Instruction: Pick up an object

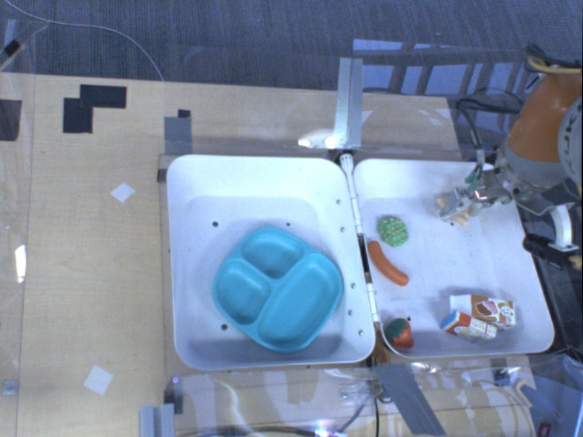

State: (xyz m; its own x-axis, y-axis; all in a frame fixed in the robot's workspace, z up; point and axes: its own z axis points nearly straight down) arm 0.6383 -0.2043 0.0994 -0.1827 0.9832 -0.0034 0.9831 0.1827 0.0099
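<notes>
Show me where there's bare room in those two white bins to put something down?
The left bin has bare floor along its back and left wall, around the blue divided plate. The right bin is bare mid-floor between the orange sausage, the tool and the small printed box. It is crowded along the divider: green ball, sausage, red fruit.

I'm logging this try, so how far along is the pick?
Nothing looks picked yet. The sausage, green ball, strawberry and box all lie in the right bin. The gripper is at that bin's far side, nothing visibly between its fingers. Grasping and lifting remain.
</notes>
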